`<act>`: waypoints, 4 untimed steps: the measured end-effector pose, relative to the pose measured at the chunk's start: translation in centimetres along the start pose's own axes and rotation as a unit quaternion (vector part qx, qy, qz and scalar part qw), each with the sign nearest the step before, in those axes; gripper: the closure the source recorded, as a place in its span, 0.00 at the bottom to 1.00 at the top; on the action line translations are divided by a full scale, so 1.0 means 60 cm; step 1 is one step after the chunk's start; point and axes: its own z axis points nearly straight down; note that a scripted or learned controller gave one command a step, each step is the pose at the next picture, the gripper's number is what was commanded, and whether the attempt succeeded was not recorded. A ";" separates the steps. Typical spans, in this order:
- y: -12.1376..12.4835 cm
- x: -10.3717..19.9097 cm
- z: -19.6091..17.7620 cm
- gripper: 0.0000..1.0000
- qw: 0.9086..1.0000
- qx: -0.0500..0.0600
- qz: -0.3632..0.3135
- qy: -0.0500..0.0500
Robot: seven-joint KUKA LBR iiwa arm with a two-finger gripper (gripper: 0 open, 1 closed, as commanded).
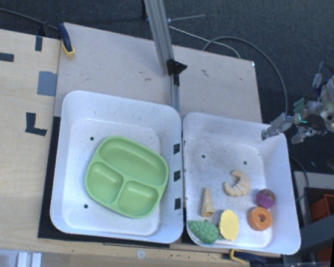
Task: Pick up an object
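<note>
The right bin [216, 130] holds several toy foods near its front right corner: a tan croissant [238, 184], a purple piece [265, 198], an orange ring [260, 218], a yellow piece [229, 225], a green leafy piece [204, 231] and a tan cone [207, 202]. My gripper [288, 131] hangs over the bin's back right corner, above and behind the food. Its two fingers are spread apart and open, with nothing between them.
A green divided plate [126, 177] lies in the left bin [77, 118]. A slanted metal pole [160, 25] runs down to the bins' shared back edge. A blue and yellow clamp [66, 39] sits at the bench's back left.
</note>
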 end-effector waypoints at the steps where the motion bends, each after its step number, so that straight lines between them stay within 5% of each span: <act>1: 0.000 0.000 0.000 0.00 1.000 0.000 0.000 0.000; 4: -0.003 0.015 0.259 0.00 1.000 0.004 0.000 0.001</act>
